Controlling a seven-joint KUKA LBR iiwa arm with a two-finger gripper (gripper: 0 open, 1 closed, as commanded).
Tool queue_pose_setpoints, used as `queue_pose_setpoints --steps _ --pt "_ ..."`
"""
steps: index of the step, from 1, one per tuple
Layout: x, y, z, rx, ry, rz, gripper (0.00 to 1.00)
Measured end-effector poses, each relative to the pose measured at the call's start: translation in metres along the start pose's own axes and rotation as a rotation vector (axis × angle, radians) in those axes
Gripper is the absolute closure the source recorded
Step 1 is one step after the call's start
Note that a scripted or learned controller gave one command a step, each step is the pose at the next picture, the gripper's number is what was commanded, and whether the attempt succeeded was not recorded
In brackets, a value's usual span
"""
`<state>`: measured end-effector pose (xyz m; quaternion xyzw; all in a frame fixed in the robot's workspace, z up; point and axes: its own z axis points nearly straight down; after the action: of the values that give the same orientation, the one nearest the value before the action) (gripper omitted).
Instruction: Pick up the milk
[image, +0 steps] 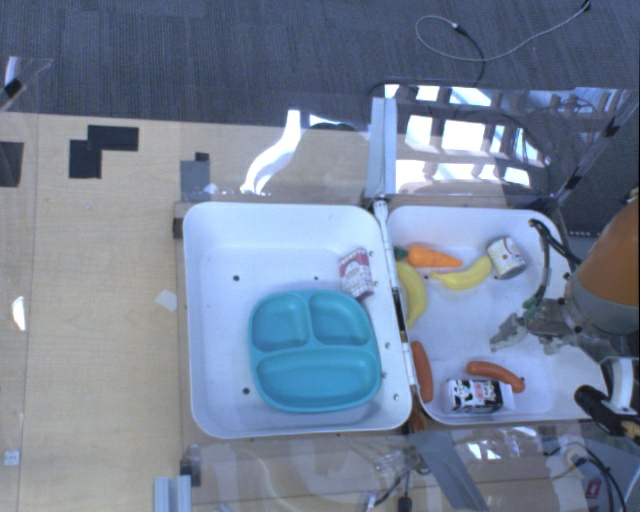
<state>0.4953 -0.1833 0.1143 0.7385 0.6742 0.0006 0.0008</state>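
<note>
Grey metal, the pincer (507, 334) hangs over the right bin (440, 228) with its fingers spread a little apart and nothing between them — it grips no object. Just below it a red sausage (495, 374) lies on the bin floor, and below that, against the near wall, the milk (473, 395) carton lies on its side, black-and-white patterned, apart from the pincer. A second sausage (422, 370) sits along the bin's left wall. Farther up are two bananas (463, 275), a carrot (434, 257) and a small can (506, 257). Across the divider, the left bin (215, 330) holds a teal divided plate (314, 351) and a small red packet (356, 273) — both on the pale wooden surface (90, 330).
</note>
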Motion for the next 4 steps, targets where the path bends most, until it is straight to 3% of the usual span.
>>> queue_pose_setpoints --steps 1,2,3,4 --pt "-0.011 0.083 0.005 -0.004 -0.001 -0.067 0.0" --pt "-0.001 0.145 -0.02 -0.006 -0.002 0.055 0.0" --pt "-0.007 0.061 -0.086 -0.004 -0.001 -0.187 0.0" --pt "-0.011 -0.004 -0.028 -0.001 0.0 -0.239 0.0"
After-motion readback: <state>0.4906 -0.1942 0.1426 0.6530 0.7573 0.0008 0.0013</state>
